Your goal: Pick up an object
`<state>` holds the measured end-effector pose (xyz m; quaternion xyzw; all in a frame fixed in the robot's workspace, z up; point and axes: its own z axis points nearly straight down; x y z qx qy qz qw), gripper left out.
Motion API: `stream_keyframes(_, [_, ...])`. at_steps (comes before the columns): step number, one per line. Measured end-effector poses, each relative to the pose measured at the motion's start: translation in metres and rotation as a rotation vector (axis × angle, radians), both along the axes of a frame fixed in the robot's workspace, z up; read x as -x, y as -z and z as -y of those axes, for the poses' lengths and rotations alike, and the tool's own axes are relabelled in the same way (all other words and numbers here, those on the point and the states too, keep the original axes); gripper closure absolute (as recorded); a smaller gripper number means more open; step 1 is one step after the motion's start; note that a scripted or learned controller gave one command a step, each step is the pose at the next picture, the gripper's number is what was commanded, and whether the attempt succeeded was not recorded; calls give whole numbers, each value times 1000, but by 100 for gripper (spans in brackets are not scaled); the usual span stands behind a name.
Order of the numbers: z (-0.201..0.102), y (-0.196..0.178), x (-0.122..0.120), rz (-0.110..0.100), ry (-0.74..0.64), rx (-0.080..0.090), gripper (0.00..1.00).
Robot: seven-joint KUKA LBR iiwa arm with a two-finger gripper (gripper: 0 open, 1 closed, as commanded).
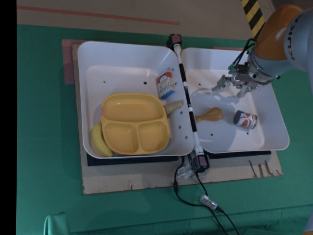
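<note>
We see two white bins side by side on a sheet of cardboard (146,182) laid over green cloth (44,131); the left bin (93,53) and the right bin (271,136) meet along a black-and-white divider strip (188,106) that runs from the far edge to the near one. The arm (283,33) enters from the right, its orange band above the wrist, and the gripper (230,88) hangs over the far part of the right bin with its two fingers spread apart and nothing between them. We note two loose things in the right bin: a small brown wooden piece shaped like a pear (210,115) lying on its side near the divider, and a small can (245,119) with a red and white label tipped on its side, well apart from the pear and nearer the right wall. Both lie nearer to us than the gripper, not touching it. In the left bin we record a yellow divided tray (134,124) with three compartments, a banana (100,141) just beside its left near corner, a small carton (165,83) standing near the divider, and an ice-cream cone (174,107) lying against the tray's right edge. Cables (195,190) trail from the near end of the divider across the cardboard onto the cloth
</note>
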<state>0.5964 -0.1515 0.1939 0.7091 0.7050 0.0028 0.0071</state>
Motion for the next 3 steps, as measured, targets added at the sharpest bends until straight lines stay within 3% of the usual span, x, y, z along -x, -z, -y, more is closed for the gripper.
stream_keyframes(1, [-10, 6, 42, 10, 3, 5, 0])
stream_keyframes(2, [-7, -10, 40, 24, 9, 12, 100])
stream_keyframes(3, [9, 6, -32, 4, -2, 0, 100])
